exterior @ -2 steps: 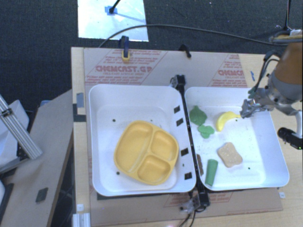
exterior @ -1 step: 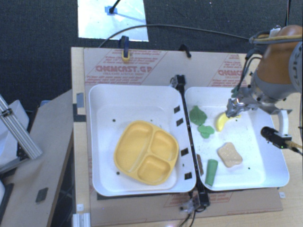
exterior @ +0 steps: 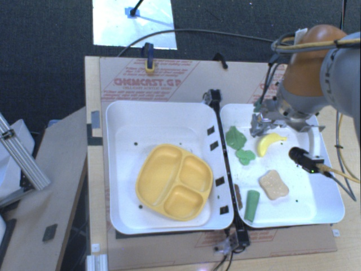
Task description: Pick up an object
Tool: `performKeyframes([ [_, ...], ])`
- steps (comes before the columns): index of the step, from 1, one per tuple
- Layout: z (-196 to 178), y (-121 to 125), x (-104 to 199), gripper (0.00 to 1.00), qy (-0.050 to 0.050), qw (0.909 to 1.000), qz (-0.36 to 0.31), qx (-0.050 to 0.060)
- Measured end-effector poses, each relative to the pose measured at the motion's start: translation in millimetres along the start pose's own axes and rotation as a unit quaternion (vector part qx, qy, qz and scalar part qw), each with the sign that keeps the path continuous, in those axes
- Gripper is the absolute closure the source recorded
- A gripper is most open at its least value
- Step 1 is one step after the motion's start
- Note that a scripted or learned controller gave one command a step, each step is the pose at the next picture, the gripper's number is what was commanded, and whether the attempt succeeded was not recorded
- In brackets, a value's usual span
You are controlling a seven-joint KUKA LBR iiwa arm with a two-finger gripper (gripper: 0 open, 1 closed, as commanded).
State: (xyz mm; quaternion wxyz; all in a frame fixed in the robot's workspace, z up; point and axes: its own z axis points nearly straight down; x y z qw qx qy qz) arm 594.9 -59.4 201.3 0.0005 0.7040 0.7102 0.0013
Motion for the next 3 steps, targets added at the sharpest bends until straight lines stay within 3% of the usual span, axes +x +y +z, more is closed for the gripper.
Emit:
performKeyframes([
  [3, -3, 0, 169, 1.00, 0.001, 1.0000, -0.001, 0.000],
])
